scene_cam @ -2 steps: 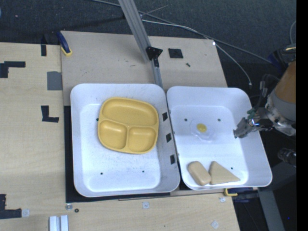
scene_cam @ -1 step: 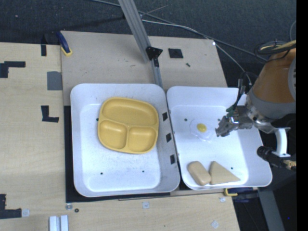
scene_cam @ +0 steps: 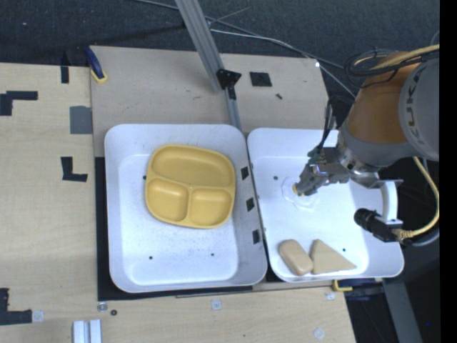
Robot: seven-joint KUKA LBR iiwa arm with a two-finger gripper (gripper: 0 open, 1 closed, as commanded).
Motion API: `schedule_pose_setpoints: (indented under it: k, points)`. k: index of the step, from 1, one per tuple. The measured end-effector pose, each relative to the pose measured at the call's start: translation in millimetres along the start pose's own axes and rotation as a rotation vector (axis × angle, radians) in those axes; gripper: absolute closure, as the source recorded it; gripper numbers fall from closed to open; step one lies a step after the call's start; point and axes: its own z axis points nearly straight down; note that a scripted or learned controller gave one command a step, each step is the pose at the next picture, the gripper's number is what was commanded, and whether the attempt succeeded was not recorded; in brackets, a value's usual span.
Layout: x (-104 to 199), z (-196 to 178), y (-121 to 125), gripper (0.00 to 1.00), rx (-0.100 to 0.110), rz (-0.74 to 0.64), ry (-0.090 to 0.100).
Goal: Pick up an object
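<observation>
On the bench, left to right, under the slanted overhead camera:

Bench top [scene_cam: 43,191]: pale wood-coloured boards, marked with dark tape pieces at left and near the top; a blue and yellow clip [scene_cam: 96,66] at the upper left corner of the tan mat.

Left bin [scene_cam: 128,263]: shallow, white, with rounded corners; speckled floor in front of the plate.

Divided plate [scene_cam: 191,186]: yellow, three compartments, lying flat in the upper middle of the left bin, well apart from the gripper.

Metal pole [scene_cam: 203,38]: grey, slanting down from the top edge to a black clamp above the seam between the bins.

Right bin [scene_cam: 268,156]: white, touching the left bin along its side.

Oval bread roll [scene_cam: 295,256]: tan, at the near edge of the right bin, just beside the wedge.

Wedge-shaped bread piece [scene_cam: 330,256]: tan, triangular, right of the roll, near the bin's front right corner.

Gripper [scene_cam: 305,188]: low over the middle of the right bin, above a small clear ring-like thing on the floor, too faint to identify; cannot tell whether the fingers are open or closed; nothing seen between them; well apart from both bread pieces.

Arm [scene_cam: 389,120]: grey with an orange band, reaching in from the right, cables looping around it.
</observation>
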Motion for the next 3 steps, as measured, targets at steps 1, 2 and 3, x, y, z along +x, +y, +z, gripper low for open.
schedule_pose_setpoints:
  k: [1, 2, 3]
  points:
    - [62, -8, 8, 1.00, 0.001, -0.001, 0.000]
    - [126, -9, 13, 1.00, 0.001, -0.001, -0.001]
    - [177, -16, 16, 1.00, 0.001, 0.000, -0.001]
